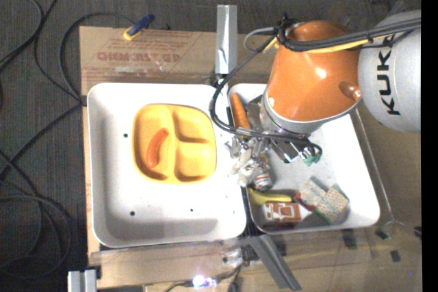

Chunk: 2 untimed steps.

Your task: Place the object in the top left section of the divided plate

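Divided plate (176, 143) in left bin (109, 215); "KUKA" on the arm (393, 75).

Yellow divided plate (176, 143) sits flat in the left bin, left of frame centre; an orange-red, carrot-like piece (157, 146) lies slanted in its long left section.

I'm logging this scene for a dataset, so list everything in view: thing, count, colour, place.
bins: two, white, side by side on the bench
divided plate: one, yellow, in the left bin
orange piece: one, in the plate's large left section
carrot-like piece: one, orange, right bin's top left
banana: one, yellow, right bin's lower edge
box: one, red-brown, beside the banana
cardboard: one, brown, under the bins
clip-like thing: one, blue and yellow, on the cardboard
arm: one, grey and orange, over the right bin
gripper: one, at the bins' shared edge
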{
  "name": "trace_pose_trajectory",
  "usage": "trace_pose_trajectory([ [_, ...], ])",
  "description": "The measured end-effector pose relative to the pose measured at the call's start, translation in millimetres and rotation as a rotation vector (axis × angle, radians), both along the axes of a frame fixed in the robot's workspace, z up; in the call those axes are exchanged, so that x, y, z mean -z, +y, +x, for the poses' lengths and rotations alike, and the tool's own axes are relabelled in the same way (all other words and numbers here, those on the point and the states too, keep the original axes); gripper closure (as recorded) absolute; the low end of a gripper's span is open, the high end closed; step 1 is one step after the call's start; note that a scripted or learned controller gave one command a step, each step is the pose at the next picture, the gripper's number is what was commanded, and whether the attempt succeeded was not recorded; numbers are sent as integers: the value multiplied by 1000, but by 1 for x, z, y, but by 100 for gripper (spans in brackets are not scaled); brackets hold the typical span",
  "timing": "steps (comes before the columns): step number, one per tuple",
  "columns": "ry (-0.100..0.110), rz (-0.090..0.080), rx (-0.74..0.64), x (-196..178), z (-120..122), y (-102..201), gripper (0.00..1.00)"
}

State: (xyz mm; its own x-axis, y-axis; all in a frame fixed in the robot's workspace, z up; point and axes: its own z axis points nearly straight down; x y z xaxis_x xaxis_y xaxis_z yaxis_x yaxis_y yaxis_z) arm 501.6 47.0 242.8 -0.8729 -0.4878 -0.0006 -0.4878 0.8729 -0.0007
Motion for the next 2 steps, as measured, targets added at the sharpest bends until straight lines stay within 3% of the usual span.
trace_pose_trajectory([
  [1, 1, 3, -59, 51, 18, 82, 100],
  [2, -2, 1, -121, 0, 6, 62, 100],
])
